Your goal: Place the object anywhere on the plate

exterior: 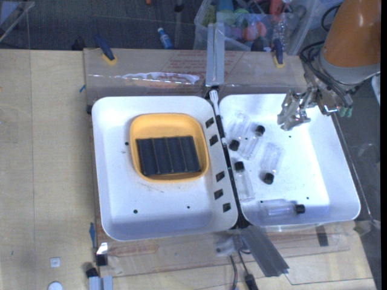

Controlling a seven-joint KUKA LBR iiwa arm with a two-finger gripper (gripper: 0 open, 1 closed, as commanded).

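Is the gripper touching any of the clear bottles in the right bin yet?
Apart. In the camera view the gripper sits over bare white floor of the right bin, with a gap to the nearest clear bottle.

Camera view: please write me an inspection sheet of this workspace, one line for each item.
Surface: wooden bench bearing a left bin and a right bin, side by side.
Job's things: yellow plate in the left bin, with a dark ribbed insert on it; several clear bottles with black caps lying in the right bin, none on the plate.
Clutter: small items at the bench's front left corner, too small to name.
Grippers: tool above the right bin's far right part; nothing seen between its fingers.
Cables: dark cables behind the arm, and some at the bench's front.
Surroundings: clear box of colourful items behind the bench.
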